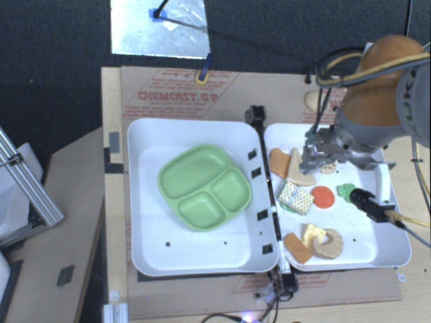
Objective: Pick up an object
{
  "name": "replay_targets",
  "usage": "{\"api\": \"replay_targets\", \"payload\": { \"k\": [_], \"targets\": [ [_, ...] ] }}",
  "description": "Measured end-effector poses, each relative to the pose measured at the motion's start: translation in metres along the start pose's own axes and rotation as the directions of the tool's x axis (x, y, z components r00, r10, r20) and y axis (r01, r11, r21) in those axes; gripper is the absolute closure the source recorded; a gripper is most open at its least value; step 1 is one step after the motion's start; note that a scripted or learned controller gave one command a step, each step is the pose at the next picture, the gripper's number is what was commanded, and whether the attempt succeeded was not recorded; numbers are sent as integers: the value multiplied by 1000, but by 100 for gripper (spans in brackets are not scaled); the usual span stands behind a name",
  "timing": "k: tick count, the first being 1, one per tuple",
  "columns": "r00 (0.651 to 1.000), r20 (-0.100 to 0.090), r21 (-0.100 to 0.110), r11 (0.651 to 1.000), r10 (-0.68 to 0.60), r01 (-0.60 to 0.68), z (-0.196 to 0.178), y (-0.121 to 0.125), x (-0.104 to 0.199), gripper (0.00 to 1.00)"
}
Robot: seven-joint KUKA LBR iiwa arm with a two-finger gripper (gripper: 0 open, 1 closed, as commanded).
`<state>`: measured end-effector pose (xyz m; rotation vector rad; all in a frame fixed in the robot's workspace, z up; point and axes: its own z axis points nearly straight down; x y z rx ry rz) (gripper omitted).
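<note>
From here I see the end effector (313, 157) low over the back half of the right bin (397, 247), with the arm coming in from the right. I cannot tell whether it is spread or pressed together, and I see nothing pinched in it. The closest thing to it is a beige wedge (301, 177), lying on the bin floor just under and in front of its tip; I can't say whether they touch. An orange-brown slice (279, 161) lies just left of the wedge, against it. A small round biscuit (328, 169) sits just to the right of the end effector. Nearer the front are a checkered block (295, 198), a red disc (323, 198) beside it and a green piece (345, 192). Well apart, at the front edge, lie an orange wedge (297, 248), a yellow chunk (310, 232) and a tan ring (328, 243). The left bin (145, 247) holds a green divided plate (205, 187).
</note>
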<state>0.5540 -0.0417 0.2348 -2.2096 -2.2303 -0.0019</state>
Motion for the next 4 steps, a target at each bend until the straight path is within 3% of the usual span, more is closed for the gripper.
{"api": "replay_targets", "payload": {
  "k": [1,2,3,4],
  "targets": [
    [1000,0,0,1000,0,0,-5,-26,46,100],
    [1000,0,1,1000,1,-1,14,-47,82,100],
    [1000,1,0,1000,3,-3,11,-58,86,100],
    [1000,1,-2,1000,2,-2,2,-53,92,100]
  ]
}}
